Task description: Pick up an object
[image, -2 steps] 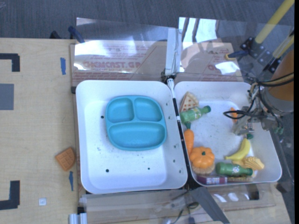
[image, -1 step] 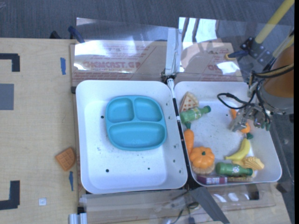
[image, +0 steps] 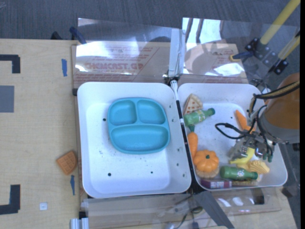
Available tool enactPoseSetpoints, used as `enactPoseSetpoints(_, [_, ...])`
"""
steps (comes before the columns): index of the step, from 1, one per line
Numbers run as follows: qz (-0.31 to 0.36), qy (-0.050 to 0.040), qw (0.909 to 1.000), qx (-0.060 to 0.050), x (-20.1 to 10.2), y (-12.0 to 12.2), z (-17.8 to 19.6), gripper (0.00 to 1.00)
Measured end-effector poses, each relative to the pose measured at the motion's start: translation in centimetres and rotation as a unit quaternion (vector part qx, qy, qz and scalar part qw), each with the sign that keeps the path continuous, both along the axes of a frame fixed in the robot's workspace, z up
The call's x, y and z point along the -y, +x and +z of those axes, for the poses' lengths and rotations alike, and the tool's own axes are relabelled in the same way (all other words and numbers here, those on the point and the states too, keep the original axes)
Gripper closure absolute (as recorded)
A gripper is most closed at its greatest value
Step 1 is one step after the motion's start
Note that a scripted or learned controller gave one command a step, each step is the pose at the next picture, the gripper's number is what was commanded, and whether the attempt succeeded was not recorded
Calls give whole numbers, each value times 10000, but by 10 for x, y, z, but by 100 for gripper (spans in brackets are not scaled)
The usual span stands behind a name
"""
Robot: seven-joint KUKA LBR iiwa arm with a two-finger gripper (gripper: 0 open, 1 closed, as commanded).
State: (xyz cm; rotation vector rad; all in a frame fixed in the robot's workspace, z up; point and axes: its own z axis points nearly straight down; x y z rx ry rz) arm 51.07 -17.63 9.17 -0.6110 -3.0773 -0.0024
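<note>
Gripper (image: 248, 150) low in right bin (image: 224, 90) over glossy yellow toy; finger state indiscernible. Ribbed orange pumpkin (image: 207, 161) nearby. Smooth blue divided plate (image: 138, 125) in left bin (image: 90, 142).

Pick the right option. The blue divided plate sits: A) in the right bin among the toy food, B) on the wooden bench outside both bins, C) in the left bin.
C: the blue divided plate lies flat on the floor of the left bin, while the pumpkin, the carrot and the other toy food lie in the right bin.
</note>
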Motion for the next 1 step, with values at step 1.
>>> enactPoseSetpoints(1, [519, -49, 9986, 110, -43, -26, -1, 100])
